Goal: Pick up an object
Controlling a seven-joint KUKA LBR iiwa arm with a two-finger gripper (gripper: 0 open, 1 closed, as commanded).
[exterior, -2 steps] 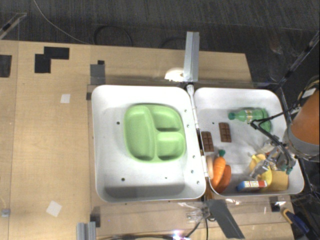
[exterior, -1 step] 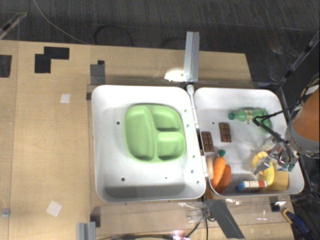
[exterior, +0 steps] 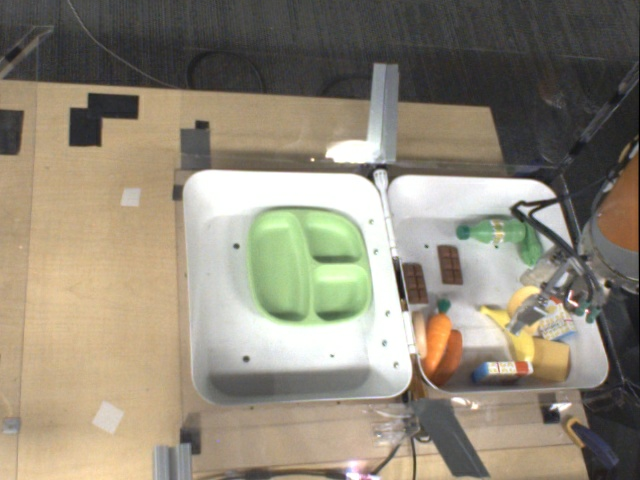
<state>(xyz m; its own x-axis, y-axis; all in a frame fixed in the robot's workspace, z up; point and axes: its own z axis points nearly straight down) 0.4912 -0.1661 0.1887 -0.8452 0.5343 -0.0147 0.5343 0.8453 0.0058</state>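
Crowding around the banana (exterior: 512, 320) could deflect the jaws (exterior: 548, 303), whose state I cannot tell, spoiling the grasp.

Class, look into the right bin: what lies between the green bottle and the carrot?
In the camera view, a brown chocolate bar lies on the bin floor between the green bottle and the carrot. It touches neither.

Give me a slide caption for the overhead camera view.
Gripper low over banana in cluttered right bin; green divided plate in left bin.
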